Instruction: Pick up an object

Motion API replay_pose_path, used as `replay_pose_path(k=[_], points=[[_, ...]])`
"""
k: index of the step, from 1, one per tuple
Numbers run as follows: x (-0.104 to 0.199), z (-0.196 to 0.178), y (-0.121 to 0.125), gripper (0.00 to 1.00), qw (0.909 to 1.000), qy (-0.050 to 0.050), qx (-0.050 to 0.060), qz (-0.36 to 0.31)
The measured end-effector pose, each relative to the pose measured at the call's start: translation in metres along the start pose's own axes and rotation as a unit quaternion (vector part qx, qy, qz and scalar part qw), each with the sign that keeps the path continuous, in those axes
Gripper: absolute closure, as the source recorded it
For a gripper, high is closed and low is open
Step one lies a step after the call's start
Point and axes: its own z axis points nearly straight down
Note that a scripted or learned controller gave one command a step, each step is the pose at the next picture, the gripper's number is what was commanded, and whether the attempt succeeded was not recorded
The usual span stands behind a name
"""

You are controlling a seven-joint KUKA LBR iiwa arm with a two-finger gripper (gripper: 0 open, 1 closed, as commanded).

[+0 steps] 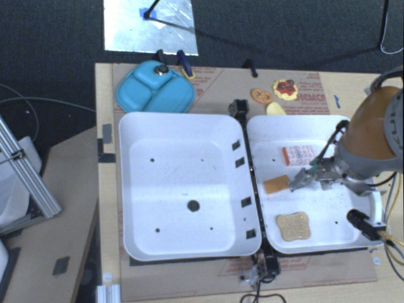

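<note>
The right bin holds three things. A flat orange-brown block lies near its left wall, a slice of toast lies at the front, and a white and red packet lies toward the back. My gripper hangs low in this bin, just right of the orange-brown block and close to its right edge. I cannot tell whether it touches the block. The grey and orange arm reaches in from the right. A small dark round thing lies in the left bin.
Behind the left bin sits a blue compartment tray. Small toy foods lie on the bench behind the right bin: a cookie, a pizza piece and a yellow piece. A shiny sheet lies on the floor beyond.
</note>
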Motion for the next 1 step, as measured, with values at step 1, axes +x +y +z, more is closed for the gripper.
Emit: replay_pose_path(k=[1], points=[[-0.0626,0.036,0.0081,0.0,1.0,0.0,0.0,0.003]])
